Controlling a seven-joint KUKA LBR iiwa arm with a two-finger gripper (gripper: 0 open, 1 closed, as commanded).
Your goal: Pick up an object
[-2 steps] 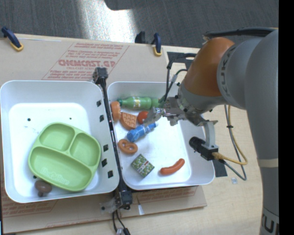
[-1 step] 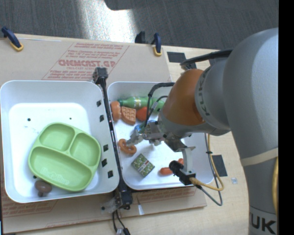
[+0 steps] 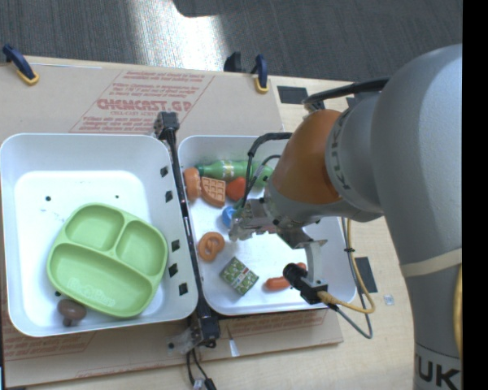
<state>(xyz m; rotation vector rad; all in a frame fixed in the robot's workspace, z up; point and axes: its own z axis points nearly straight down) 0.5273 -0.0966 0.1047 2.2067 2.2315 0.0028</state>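
Stage: arm (image 3: pixel 333 169) low over right bin (image 3: pixel 335 297), near the toys.
Jaws: state cannot tell.
Left: grasp, lift.

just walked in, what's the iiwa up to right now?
The arm is reaching into the right bin, its claw low among the toy food beside the donut. A green box and a bottle lie nearby. The left bin holds a green divided plate.

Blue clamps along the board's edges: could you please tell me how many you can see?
3: one clamp at the board's far left corner, two side by side at its far edge. The arm may hide others.
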